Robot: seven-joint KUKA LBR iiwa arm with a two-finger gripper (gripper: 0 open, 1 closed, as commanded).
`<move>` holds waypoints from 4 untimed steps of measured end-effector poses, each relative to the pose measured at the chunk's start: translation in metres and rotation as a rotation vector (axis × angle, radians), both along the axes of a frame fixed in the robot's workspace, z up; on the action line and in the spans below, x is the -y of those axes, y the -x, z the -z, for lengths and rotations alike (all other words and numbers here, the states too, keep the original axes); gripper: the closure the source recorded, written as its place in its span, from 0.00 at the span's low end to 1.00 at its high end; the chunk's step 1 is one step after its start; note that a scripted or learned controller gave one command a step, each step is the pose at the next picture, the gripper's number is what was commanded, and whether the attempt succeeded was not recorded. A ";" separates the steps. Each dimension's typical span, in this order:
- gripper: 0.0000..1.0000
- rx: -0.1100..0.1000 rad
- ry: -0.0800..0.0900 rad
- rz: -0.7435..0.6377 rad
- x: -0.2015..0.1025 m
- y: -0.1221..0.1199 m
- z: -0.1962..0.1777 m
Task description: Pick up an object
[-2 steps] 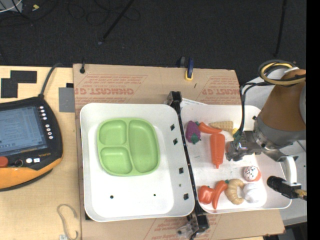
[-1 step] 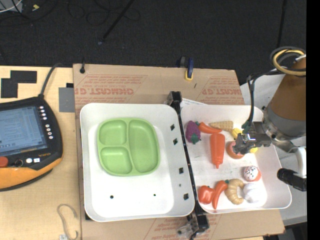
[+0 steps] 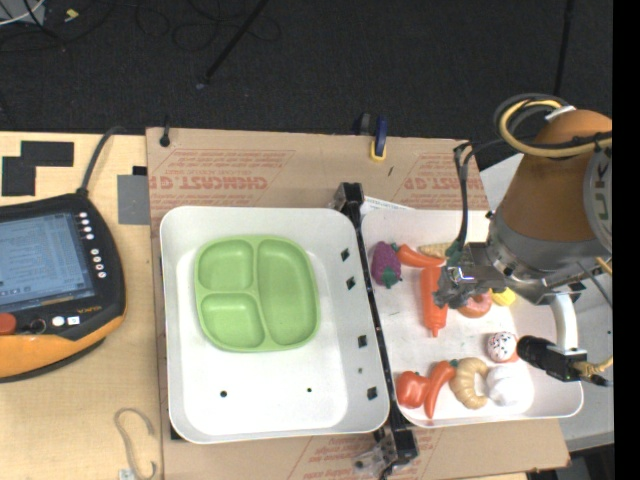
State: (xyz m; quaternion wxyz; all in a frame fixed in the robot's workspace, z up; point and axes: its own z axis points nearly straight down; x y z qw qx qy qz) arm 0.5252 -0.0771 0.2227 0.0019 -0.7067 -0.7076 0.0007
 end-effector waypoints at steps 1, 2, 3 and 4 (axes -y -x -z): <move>1.00 -0.001 0.000 0.000 -0.059 0.004 0.005; 1.00 -0.002 0.000 -0.002 -0.106 0.005 0.008; 1.00 -0.001 0.001 0.000 -0.133 0.012 0.003; 1.00 0.001 0.002 -0.005 -0.133 -0.005 -0.001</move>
